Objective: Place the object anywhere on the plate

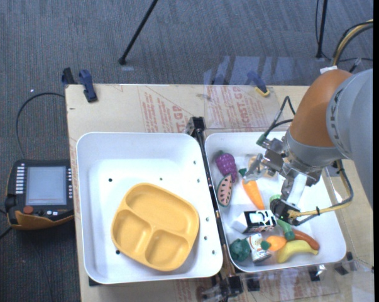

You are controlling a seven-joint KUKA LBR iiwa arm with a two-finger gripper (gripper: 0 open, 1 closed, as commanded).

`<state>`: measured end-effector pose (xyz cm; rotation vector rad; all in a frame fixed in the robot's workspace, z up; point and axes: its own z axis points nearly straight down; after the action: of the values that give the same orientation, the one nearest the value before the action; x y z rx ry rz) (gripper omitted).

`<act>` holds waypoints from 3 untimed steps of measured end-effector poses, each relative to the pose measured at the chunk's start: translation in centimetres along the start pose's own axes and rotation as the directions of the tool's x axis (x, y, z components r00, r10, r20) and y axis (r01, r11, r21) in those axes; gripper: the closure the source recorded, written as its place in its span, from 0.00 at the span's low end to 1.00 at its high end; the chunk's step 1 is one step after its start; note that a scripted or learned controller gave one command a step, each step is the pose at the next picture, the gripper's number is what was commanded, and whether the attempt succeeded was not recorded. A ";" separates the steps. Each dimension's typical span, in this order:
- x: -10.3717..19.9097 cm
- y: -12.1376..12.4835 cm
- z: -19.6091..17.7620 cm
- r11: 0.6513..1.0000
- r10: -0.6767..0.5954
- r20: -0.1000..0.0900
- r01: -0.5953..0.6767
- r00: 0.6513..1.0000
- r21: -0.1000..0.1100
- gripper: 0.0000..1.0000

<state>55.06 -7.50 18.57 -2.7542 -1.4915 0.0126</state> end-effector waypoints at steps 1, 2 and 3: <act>0.0 0.0 0.0 1.000 0.000 0.000 0.000 1.000 0.000 0.00; 0.0 0.0 0.0 1.000 0.000 0.000 0.000 1.000 0.000 0.00; 0.0 0.0 0.0 1.000 0.000 0.000 0.000 1.000 0.000 0.00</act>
<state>55.06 -7.50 18.57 -2.7542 -1.4915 0.0126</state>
